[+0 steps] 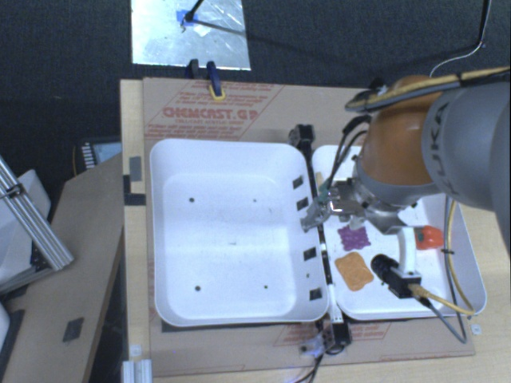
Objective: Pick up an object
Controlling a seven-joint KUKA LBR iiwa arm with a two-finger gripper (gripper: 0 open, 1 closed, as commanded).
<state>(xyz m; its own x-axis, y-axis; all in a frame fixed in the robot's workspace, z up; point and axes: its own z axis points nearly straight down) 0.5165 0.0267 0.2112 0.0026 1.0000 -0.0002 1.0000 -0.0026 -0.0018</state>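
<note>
Fingers sit too blurred at the gripper (pixel 322 207) to tell apart from together, so it should centre over the purple piece (pixel 353 236) near the right bin's (pixel 383 303) inner edge before descending.

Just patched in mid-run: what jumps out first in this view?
The big grey arm with its orange band looms over the right bin, its gripper low by the wall between bins. Beneath it lie a purple piece, a tan piece and a red-orange piece.
</note>
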